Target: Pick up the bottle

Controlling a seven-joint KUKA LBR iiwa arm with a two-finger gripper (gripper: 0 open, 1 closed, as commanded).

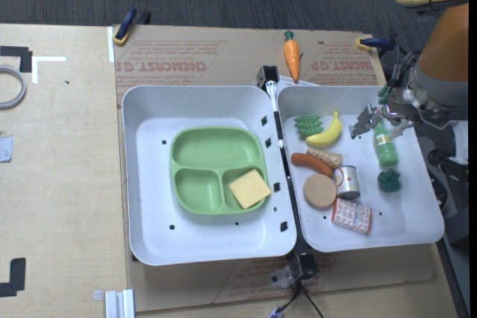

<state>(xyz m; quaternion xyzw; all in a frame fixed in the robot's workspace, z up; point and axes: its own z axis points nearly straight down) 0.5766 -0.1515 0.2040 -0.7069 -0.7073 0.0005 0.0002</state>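
The bottle (pixel 387 149) is light green and lies in the right bin (pixel 417 223) near its right wall, with its top pointing toward the far side. My gripper (pixel 382 124) hangs over the bottle's top end. The metal fingers (pixel 363 123) stand open, spread wider than the bottle, one on each side of its neck. The bottle rests on the bin floor and is not gripped. The grey arm with its orange band (pixel 447 45) comes in from the upper right.
The right bin also holds a dark green lump (pixel 388 179) just below the bottle, a banana (pixel 326 132), pea pod (pixel 306 123), sausage (pixel 311 162), can (pixel 346 182), round biscuit (pixel 320 191) and red packet (pixel 351 215). A green divided plate (pixel 212 153) with a yellow block (pixel 249 188) sits in the left bin.
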